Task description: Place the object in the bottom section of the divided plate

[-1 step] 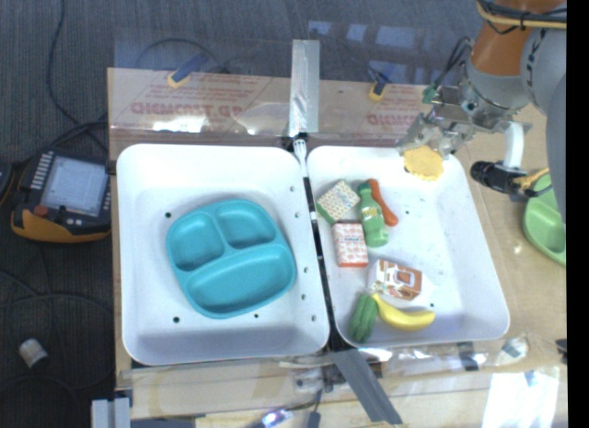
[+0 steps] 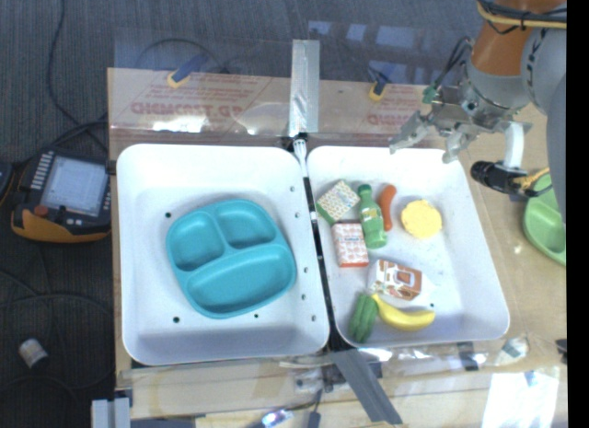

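Pick-up not yet begun: the two-finger gripper [image 2: 433, 141] hovers above the right white bin's [image 2: 479, 260] far rim, jaws spread wide, holding nothing. The teal divided plate [image 2: 230, 256] waits bare in the left white bin [image 2: 138, 233]. Which toy is wanted, I cannot tell; next comes a descent onto 1.

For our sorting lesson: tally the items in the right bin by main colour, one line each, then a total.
Green: 2 (bottle, cucumber)
Yellow: 2 (round piece, banana)
Orange-red: 1 (carrot)
Printed packets: 3 ()
Total: 8
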Available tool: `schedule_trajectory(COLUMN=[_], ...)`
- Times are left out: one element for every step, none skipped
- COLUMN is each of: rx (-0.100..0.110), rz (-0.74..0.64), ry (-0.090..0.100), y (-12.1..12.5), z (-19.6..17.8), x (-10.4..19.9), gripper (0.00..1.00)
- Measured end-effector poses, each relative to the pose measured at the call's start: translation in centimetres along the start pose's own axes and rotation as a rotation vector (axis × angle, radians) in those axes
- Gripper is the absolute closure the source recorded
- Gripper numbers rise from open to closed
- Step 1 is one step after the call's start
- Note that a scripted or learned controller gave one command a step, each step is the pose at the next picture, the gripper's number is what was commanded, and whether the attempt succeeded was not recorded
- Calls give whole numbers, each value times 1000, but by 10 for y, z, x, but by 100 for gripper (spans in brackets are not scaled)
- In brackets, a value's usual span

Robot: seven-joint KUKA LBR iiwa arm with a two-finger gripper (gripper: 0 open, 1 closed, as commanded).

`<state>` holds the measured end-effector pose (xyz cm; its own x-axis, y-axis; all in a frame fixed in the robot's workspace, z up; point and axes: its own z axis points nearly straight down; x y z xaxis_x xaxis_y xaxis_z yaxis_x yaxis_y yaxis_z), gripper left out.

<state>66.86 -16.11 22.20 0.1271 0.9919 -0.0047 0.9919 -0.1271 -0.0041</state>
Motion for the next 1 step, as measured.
schedule_trajectory(rx=[1], rz=[111], ry=[4], y=[-12], z=[41], x=[94], gripper=[0])
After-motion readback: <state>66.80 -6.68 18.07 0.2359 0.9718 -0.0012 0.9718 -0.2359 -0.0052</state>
